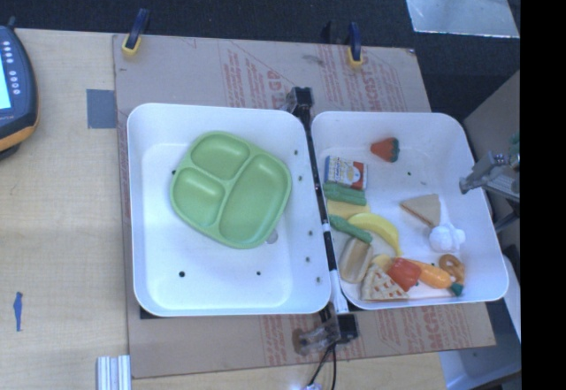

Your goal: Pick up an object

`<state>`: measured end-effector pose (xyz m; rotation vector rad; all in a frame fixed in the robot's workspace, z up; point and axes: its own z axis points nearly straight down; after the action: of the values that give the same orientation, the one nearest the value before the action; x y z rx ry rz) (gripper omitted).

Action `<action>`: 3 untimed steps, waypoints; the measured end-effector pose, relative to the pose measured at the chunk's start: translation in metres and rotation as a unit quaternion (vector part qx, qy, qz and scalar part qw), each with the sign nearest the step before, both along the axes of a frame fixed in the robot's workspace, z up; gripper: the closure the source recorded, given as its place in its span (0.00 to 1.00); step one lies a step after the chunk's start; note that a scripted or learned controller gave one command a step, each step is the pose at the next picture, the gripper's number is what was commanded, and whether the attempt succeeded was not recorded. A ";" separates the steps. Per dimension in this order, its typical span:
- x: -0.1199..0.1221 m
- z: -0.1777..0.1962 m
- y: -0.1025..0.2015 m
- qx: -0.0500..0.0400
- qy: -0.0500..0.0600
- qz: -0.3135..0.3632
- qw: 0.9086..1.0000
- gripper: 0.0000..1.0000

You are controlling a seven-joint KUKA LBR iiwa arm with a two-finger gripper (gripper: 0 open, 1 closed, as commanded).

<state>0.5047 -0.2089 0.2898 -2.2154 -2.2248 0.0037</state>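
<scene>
Pincer [482,174] sits at the right bin's [442,125] far edge; whether it is open or grips anything cannot be told. Toy food lies left of it: strawberry [385,149], sandwich wedge [423,209], banana [378,228]. Green plate [232,189] is well apart, leftward.

Colours around the green divided plate [232,188]

The pale green plate lies in the left white bin [150,282]. In the right white bin [447,127], right of the plate: a red strawberry [385,149], a blue, white and red carton [344,172], a yellow banana [377,228], an orange carrot [437,275] and a tan bread slice [423,209]. Both bins sit on brown cardboard [239,70] printed with red lettering.
</scene>
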 end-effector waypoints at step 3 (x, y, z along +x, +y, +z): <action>0.044 -0.200 0.018 0.001 0.002 0.002 1.000 0.00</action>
<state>0.5483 -0.1909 0.0900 -2.2088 -2.2256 0.0044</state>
